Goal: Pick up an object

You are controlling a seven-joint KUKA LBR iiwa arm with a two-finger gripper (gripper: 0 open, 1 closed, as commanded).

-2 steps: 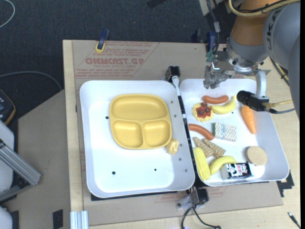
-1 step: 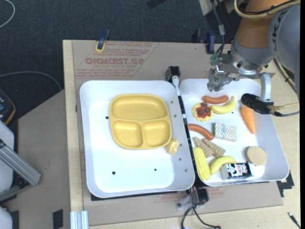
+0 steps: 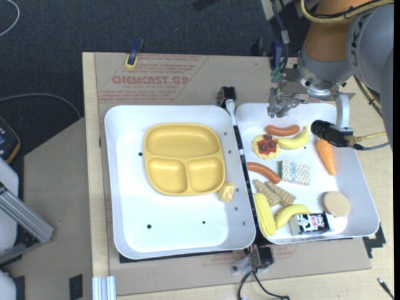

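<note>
My gripper (image 3: 279,107) hangs over the back left corner of the right bin (image 3: 362,192), just behind a red sausage (image 3: 282,130). Nothing shows in its grasp. Below the sausage lie a banana (image 3: 295,142) and a small pizza (image 3: 265,145). An orange carrot (image 3: 325,156) rests to the right. Further forward are a second sausage (image 3: 263,170), a patterned packet (image 3: 295,172), a corn cob (image 3: 265,213), another banana (image 3: 290,214), a round biscuit (image 3: 337,203) and a small carton (image 3: 310,224).
The left bin (image 3: 125,186) holds a yellow divided tray (image 3: 184,157) and a small yellow piece (image 3: 226,192) by its right wall. A black cable part (image 3: 330,133) reaches over the right bin's back. Both bins sit on a cardboard sheet (image 3: 156,74).
</note>
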